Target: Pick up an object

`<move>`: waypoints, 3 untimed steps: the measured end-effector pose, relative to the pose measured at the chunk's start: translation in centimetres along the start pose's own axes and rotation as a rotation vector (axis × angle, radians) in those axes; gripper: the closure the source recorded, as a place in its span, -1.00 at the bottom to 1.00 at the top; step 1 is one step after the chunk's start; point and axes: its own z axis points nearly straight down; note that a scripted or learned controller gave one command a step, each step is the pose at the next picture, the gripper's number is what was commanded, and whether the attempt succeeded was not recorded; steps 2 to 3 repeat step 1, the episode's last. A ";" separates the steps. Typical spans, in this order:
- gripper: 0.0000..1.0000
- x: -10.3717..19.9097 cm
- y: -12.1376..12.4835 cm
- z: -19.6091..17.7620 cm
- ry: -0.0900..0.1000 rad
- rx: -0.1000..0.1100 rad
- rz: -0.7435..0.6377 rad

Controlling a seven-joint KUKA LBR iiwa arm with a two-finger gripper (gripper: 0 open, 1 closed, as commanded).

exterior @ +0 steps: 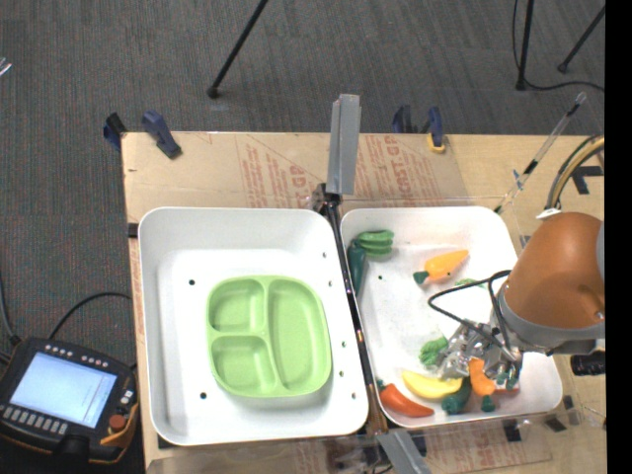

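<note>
Where toys crowd: right bin [494,227] (left: plate [269,337]).

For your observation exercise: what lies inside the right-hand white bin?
In the right bin: toy foods, among them a carrot, a banana and a green pod. The gripper and arm cover the part beneath them.

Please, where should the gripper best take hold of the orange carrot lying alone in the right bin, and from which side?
Probably from straight above, across the middle of the orange carrot. It lies flat, with open floor of the right bin along both long sides for the fingers.
</note>
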 end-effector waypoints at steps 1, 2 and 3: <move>1.00 2.6 5.2 1.2 0.005 -0.001 0.035; 1.00 2.6 5.2 1.2 0.005 -0.001 0.035; 1.00 2.6 5.2 1.2 0.005 -0.001 0.035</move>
